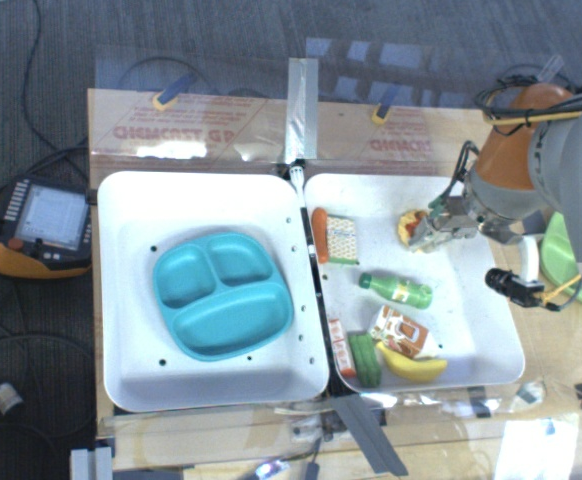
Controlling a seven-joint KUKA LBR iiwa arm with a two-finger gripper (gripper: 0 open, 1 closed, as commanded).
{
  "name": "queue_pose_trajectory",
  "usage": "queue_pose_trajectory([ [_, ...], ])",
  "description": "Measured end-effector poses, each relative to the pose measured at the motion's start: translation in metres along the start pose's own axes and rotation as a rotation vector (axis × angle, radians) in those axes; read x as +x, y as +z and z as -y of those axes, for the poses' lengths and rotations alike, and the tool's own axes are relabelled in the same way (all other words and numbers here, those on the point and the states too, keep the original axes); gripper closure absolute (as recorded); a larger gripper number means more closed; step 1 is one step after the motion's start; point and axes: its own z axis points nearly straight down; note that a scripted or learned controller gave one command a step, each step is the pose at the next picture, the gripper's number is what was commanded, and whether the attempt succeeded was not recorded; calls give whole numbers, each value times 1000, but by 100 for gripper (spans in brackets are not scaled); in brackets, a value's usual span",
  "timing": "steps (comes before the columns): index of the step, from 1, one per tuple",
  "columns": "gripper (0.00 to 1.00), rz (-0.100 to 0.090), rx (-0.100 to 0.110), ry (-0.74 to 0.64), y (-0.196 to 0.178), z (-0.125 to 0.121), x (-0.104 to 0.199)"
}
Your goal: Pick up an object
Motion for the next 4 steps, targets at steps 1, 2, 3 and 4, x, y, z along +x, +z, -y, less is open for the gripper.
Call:
queue_pose_trajectory([
  [1,100,-6,20,-146,-125,-59,61],
  [2,100,-6,21,-115,-128,-18,17],
  [3,100,-9,20,-426,-107,-24,-4],
  [4,100,-10,20,-256,-87,-28,68],
])
